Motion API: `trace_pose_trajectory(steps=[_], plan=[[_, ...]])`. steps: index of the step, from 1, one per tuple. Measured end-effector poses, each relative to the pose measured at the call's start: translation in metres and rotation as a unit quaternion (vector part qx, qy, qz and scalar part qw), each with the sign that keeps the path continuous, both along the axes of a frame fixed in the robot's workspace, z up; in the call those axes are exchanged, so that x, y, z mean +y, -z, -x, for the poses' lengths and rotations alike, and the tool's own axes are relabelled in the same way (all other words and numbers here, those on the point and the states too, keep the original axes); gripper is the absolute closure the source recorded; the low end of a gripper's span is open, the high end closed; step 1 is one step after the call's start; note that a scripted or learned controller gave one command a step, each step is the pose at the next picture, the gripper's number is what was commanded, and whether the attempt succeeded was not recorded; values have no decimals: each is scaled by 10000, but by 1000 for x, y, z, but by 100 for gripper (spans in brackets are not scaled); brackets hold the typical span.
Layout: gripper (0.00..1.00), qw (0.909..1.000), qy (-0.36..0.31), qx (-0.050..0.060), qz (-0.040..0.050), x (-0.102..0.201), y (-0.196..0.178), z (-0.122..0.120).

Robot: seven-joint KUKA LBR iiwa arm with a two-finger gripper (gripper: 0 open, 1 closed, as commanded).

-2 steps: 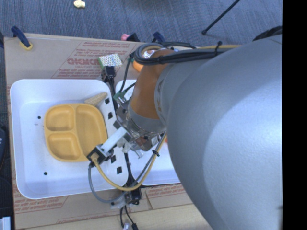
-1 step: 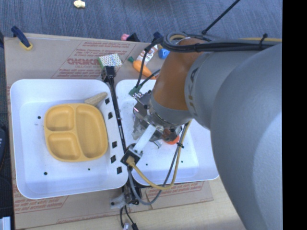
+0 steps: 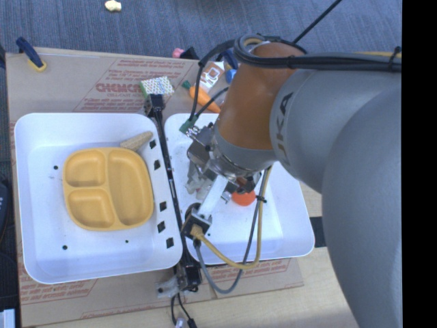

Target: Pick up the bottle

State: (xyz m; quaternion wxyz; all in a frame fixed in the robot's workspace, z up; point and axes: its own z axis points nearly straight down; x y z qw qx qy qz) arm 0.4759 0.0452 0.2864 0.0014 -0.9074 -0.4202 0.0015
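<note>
Arm (image 3: 307, 115): the right half of the view is taken up by the grey link and orange band, bent down over the right bin.
Bench (image 3: 89, 94): printed cardboard is laid under both bins; blue-grey carpet is seen beyond its far edge, with a small yellow scrap (image 3: 113, 6) lying on it.
Left bin (image 3: 27, 183): a yellow divided plate (image 3: 108, 186) is held in it, with a tan piece (image 3: 136, 141) resting at the plate's far corner.
Right bin (image 3: 290, 221): most of its floor is covered by the arm; loose cables (image 3: 235, 258) are looped over its near rim.
Bottle (image 3: 208, 87): an orange bottle with a white label is seen at the far edge of the right bin, partly hidden behind the wrist — whether it lies inside the rim or on it cannot be told.
Gripper (image 3: 205, 183): it is lowered near the divider between the bins, well short of the bottle; whether the fingers are apart or together cannot be told.
Orange item (image 3: 243, 197): a small round object is seen just beside the gripper.
Risk: a close here would probably be made on nothing, or on the small orange item instead — the bottle lies farther back. The bottle could also be nudged by the wrist, and the cables could be snagged on the rim.
</note>
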Motion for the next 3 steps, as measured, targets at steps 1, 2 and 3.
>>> trace_pose_trajectory(steps=[1, 2, 3], plan=[[100, 9783, 2074, 19, 1, -49, 50, 0], [100, 9621, 2726, 8, 6, -34, -12, 0], [100, 9582, 2860, 21, 6, -78, 96, 1]])
